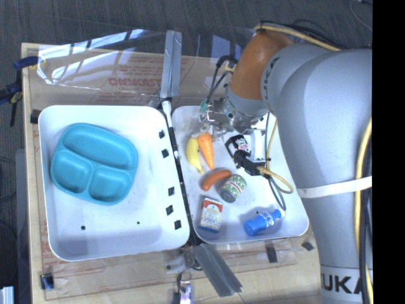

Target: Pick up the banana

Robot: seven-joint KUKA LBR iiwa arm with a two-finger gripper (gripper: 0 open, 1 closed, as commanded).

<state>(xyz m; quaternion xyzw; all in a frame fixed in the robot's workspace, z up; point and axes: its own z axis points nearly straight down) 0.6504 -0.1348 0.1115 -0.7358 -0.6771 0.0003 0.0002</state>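
The banana (193, 154) lies in the right bin (292, 228), in its upper left part, running roughly parallel to the bin's left wall and just inside it, so little room shows on that side. A carrot (206, 151) lies directly against the banana's right side, closing off that flank. Below the pair sit a sausage-shaped orange item (216, 178), a small tin (233, 188), a carton (211, 215) and a blue bottle (261, 222); these crowd the bin's lower half, with bare floor visible mainly along its right edge. The gripper (218, 118) hangs over the bin's upper edge, just above the tops of the banana and carrot; cables and the wrist body obscure it, so whether the fingers are spread or closed cannot be told, and nothing is seen between them. The left bin (114, 233) holds a blue divided tray (93, 163) toward its upper left, leaving open floor along its lower and right sides.
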